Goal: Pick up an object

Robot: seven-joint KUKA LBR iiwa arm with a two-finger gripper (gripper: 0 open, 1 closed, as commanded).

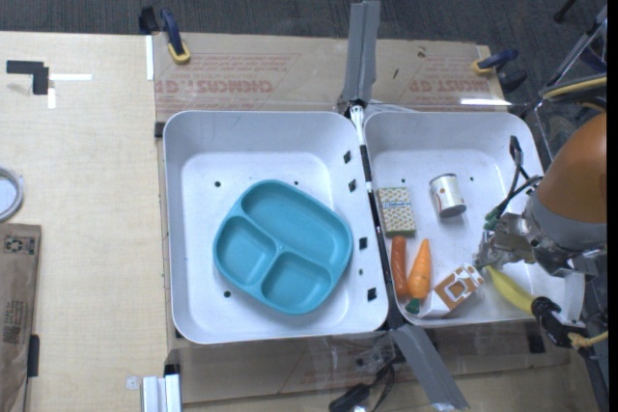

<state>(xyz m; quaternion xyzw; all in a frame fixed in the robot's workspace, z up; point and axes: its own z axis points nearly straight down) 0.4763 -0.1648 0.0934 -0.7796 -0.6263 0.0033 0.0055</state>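
Small carton (457,289) sits at the right bin's (454,132) front edge.
Gripper (494,249) hovers just above the banana (510,289); can't tell its grip state.

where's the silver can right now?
In the camera view, the silver can lies in the right bin, mid-bin, just right of the sponge and above the carrot.

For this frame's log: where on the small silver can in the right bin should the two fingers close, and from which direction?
Probably across the silver can's curved sides, coming straight down from above. It seems to lie on its side on the right bin's floor with open floor all around, apart from the patterned box on its left, so the fingers have room to straddle it.
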